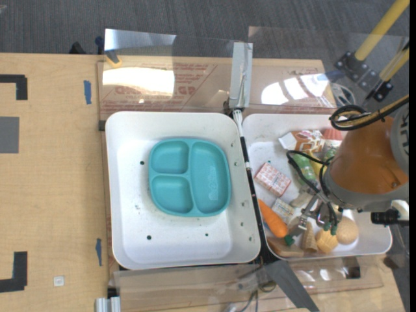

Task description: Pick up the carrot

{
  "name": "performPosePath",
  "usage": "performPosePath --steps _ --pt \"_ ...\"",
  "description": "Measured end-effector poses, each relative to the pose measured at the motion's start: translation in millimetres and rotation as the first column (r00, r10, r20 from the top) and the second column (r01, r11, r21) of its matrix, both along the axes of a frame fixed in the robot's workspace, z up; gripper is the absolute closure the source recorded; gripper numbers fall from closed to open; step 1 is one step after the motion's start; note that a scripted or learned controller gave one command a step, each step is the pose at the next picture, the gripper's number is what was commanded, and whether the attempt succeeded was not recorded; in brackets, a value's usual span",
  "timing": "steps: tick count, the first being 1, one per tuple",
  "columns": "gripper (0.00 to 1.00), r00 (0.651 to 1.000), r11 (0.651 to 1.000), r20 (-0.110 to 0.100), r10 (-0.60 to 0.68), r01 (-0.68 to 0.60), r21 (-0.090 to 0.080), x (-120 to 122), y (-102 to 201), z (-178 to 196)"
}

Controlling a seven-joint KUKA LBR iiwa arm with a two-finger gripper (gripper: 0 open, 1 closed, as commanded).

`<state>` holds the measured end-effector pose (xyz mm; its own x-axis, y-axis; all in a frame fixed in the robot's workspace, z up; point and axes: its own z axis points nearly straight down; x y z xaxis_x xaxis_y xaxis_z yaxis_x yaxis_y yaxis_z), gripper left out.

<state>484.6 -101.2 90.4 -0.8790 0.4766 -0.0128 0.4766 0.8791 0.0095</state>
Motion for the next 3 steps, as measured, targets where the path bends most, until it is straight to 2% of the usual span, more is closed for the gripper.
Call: performPosePath --steps 1,2,3 --pt "0.00 0.995 0.995 0.000 -0.103 0.103 -0.004 -0.2 4.5 0.2" --pt "1.00 0.994 0.995 0.014 -0.104 0.104 -0.008 3.3 2.9 12.2" --pt "1.00 0.988 0.988 0.008 -0.151 0.151 -0.014 -1.3 29.0 101.7"
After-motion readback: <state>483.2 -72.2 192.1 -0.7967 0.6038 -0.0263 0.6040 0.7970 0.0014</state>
